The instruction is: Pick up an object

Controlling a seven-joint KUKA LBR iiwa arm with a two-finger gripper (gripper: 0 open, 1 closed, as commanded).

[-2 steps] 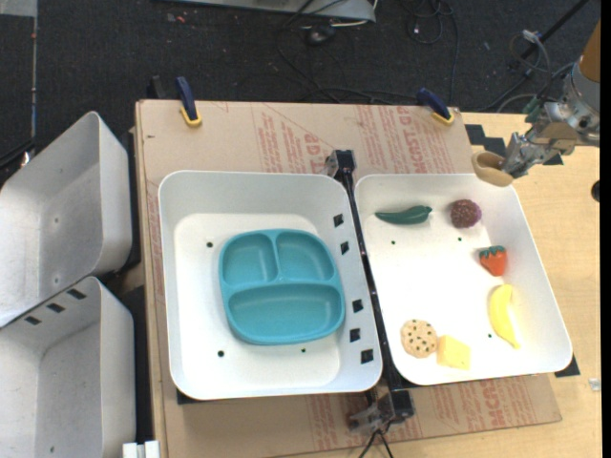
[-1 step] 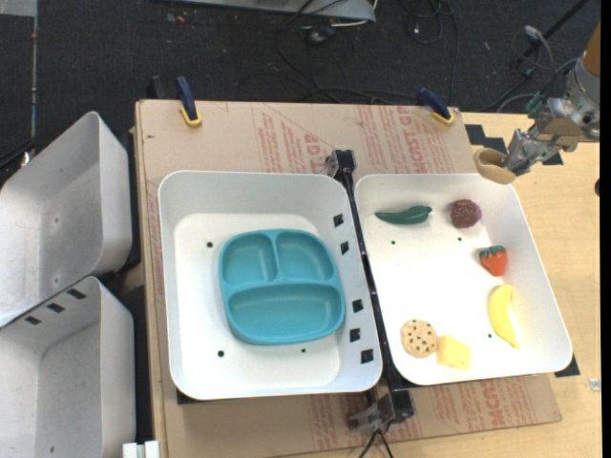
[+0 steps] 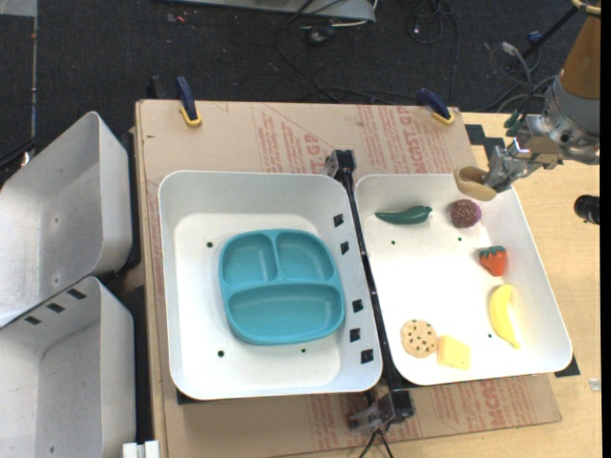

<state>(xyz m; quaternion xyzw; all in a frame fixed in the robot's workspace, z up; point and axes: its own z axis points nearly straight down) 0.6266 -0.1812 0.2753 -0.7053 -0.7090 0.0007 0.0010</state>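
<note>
Seen from above at a slant, the table (image 3: 248, 127) carries two shallow white bins side by side on a brown board. The left bin (image 3: 181, 284) holds a blue divided plate (image 3: 282, 286) lying flat near its middle, with two small compartments at the far side and one long one at the near side. The right bin (image 3: 434, 284) holds the loose food pieces: a green pepper (image 3: 404, 215) near the far left corner, a dark red ball-like fruit (image 3: 466, 213) just to its right, a strawberry (image 3: 493, 260) nearer the right wall, a yellow banana (image 3: 503, 315) below that, and a round cookie (image 3: 417, 337) touching or just beside a yellow cheese wedge (image 3: 453, 352) at the near edge. The arm comes in from the right, its orange band at the frame's upper right corner, and the gripper (image 3: 496, 181) hangs over the far right corner of the right bin. A tan, rounded piece (image 3: 474, 182) sits at the tip of the fingers (image 3: 503, 170), above the bin's rim and just above the dark red fruit; the fingers appear closed on it, with the piece raised clear of the bin floor. Two blue and yellow clamps (image 3: 188, 100) hold the board's far edge, and further white bins (image 3: 62, 218) stand off to the left.
</note>
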